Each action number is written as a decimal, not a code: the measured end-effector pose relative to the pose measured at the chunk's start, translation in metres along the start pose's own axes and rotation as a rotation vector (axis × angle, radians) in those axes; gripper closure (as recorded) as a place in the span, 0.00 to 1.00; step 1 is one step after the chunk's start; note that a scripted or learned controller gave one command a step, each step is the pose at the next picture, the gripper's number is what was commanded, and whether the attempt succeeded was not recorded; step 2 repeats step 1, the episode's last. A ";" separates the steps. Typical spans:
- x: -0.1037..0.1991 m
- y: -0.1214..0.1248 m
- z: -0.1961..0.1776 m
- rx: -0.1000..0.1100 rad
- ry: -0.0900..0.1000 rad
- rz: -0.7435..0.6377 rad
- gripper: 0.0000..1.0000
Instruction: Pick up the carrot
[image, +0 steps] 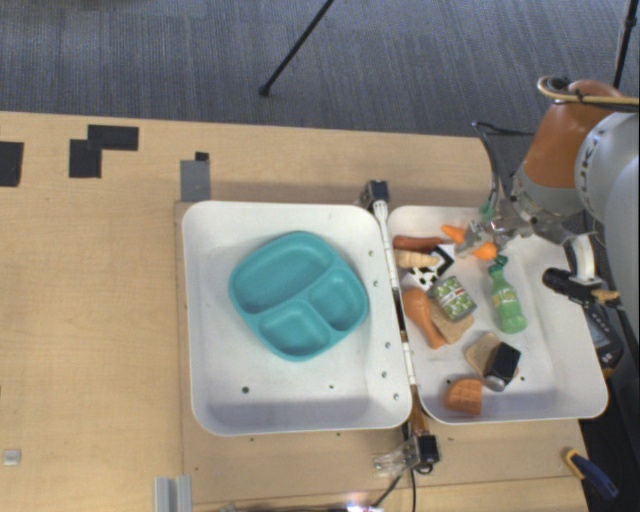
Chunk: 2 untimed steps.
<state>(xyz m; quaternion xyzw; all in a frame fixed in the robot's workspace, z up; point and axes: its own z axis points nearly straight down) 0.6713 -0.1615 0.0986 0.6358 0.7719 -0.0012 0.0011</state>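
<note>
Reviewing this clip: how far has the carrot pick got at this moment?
Done: the gripper has reached the right bin's far side, at a small orange piece, seemingly the carrot. In hand: the grasp itself, too small to judge. Left: a confirmed grip and lift.

A robotics lab: wooden bench (90, 300), two white bins (200, 330), toy food.

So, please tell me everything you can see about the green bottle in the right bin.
The green bottle is small, looks like glossy plastic, and is bright green with a darker green cap at its upper end. It lies on its side on the floor of the right bin, its cap pointing toward the gripper and the small carrot there. It looks whole. Its cap lies close below the carrot; whether they touch, I cannot tell. It lies apart from the other toys.
</note>
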 end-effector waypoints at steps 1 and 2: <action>0.124 -0.040 -0.143 -0.021 0.006 0.215 1.00; 0.124 -0.040 -0.143 -0.021 0.006 0.215 1.00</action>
